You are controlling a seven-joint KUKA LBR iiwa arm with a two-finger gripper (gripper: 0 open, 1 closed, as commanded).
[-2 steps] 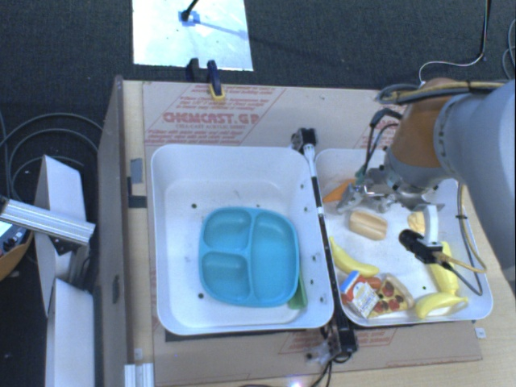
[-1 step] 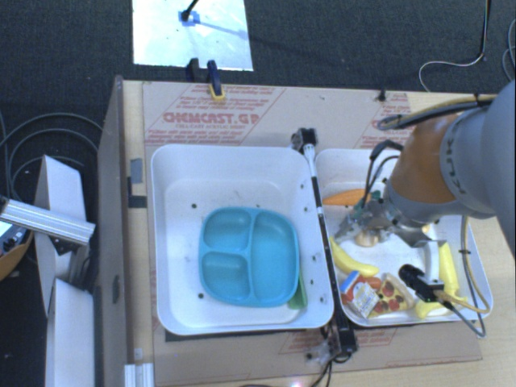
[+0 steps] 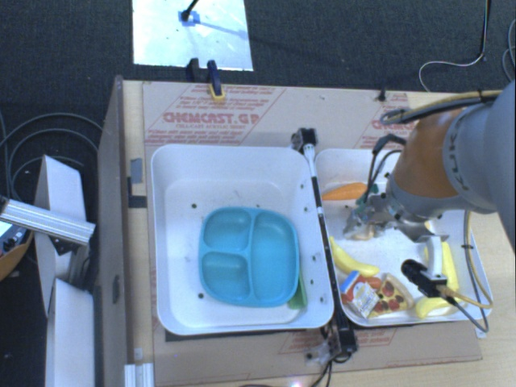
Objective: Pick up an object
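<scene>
Left bin (image 3: pixel 173 216): one blue divided plate (image 3: pixel 247 255), lying flat near the divider. Right bin (image 3: pixel 339 164): orange carrot (image 3: pixel 344 191) at the far side, yellow banana (image 3: pixel 353 261), pizza slice (image 3: pixel 385 294) near the front. Gripper (image 3: pixel 363 222) low over the right bin beside the carrot; finger state cannot be told.

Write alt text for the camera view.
A grey robot arm reaches from the right into the right white bin, its gripper low among toy food: a carrot, bananas and a pizza slice. The left bin holds a blue divided plate.
</scene>
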